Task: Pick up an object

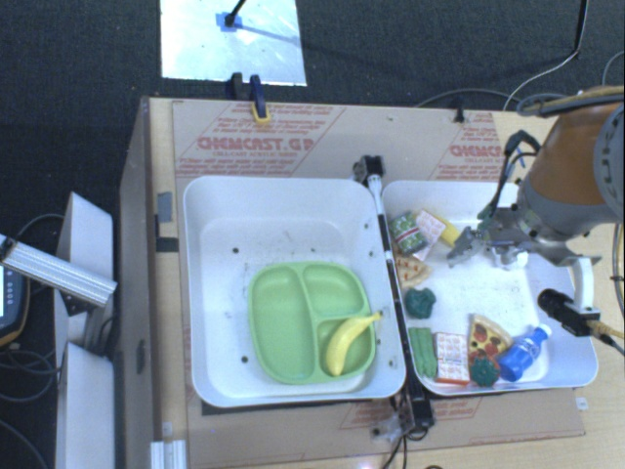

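My gripper hangs over the upper middle of the right bin, open, with nothing between its fingers. Just to its left lie a green, white and pink packet and a small yellow piece. Below the packet are a brown waffle-like cracker and a dark green broccoli. Along the bin's front edge sit a green block, a red and white box, a pizza slice, a small green toy and a blue bottle.
The left bin holds a light green divided plate with a banana in its front right section. The arm comes in from the right above the right bin's far corner. A divider rail separates the bins.
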{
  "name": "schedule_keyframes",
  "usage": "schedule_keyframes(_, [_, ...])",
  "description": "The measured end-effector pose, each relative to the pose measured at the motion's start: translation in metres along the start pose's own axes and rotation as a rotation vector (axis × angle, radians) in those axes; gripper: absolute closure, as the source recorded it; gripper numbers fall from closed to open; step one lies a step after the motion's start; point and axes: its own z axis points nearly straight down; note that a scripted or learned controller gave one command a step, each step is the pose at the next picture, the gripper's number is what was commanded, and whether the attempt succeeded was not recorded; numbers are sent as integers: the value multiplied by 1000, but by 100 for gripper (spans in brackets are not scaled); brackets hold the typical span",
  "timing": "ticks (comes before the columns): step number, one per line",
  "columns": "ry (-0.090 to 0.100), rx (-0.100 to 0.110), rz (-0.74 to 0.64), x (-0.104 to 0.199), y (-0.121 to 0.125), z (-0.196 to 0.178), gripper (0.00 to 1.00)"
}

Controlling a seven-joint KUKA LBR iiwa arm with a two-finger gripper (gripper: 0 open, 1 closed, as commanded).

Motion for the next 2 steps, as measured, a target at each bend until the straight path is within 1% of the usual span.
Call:
schedule_keyframes(1, [0,6,3,-39,-32,63,0])
schedule_keyframes(2, [1,2,0,0,26,40,0])
